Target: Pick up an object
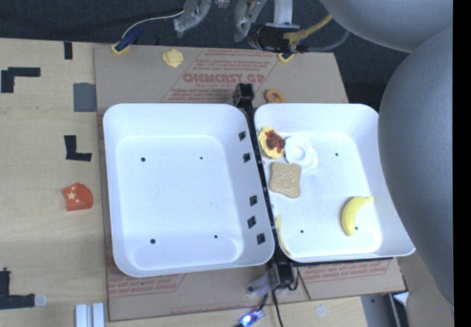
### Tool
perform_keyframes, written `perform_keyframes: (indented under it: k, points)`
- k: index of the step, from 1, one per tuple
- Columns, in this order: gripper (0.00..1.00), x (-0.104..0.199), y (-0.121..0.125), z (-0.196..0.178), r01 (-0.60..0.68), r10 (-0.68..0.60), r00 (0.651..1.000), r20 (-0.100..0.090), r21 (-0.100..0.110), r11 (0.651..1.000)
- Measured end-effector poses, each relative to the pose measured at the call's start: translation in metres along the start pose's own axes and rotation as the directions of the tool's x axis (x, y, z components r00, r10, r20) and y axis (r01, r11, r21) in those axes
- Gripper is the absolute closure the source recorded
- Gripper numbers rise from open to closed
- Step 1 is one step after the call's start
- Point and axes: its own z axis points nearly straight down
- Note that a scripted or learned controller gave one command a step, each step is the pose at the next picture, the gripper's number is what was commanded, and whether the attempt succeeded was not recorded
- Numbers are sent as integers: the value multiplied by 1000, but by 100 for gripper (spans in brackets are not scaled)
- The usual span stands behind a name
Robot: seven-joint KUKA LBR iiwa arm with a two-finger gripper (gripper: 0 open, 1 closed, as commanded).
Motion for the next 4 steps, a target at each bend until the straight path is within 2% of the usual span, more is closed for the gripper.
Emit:
perform_keyframes:
  k: [1,2,3,4]
  points:
    - [0,64,-9,163,-7,7,1000,9,28,1000]
    - [0,64,2,-109,-9,9,1000,1,-7,1000]
    - [0,48,-3,146,-14,14,1000,13,29,999]
    - [0,61,-19,298,-12,12,1000,12,29,1000]
